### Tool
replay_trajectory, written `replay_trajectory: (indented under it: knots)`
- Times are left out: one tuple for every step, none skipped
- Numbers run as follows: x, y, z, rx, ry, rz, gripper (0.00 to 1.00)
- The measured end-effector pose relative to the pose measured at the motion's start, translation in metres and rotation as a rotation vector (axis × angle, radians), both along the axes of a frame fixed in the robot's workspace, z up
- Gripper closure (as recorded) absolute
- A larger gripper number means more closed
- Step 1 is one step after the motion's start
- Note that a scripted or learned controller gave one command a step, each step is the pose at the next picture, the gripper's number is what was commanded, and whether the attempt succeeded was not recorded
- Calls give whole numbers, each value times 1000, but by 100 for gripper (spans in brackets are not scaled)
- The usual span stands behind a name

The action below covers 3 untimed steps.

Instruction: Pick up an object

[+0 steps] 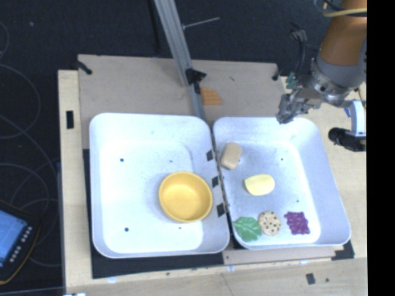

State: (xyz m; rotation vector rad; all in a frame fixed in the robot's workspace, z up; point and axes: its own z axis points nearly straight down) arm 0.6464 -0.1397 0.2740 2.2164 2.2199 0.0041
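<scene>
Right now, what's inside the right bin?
The right bin holds a beige block, a yellow oval piece, a green leaf, a cookie and purple grapes. Whatever lies beneath them is covered.

Two white bins [111, 165] on the counter [142, 79]. One yellow bowl [184, 196]. One beige block [231, 156]. One yellow lemon-shaped piece [259, 184]. One green leaf [247, 228]. One cookie [269, 222]. One purple grape cluster [297, 222].

No readable writing

No words, labels, brand names or numbers can be made out on anything here; the lit blue screen [13, 234] at the near left is too blurred to read.
</scene>
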Motion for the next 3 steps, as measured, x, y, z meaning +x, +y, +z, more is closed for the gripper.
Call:
replay_trajectory:
  knots:
    - [-32, 43, 0, 2, 4, 3, 100]
    - [-62, 94, -11, 2, 6, 4, 100]
    - [-80, 152, -16, 3, 5, 6, 100]
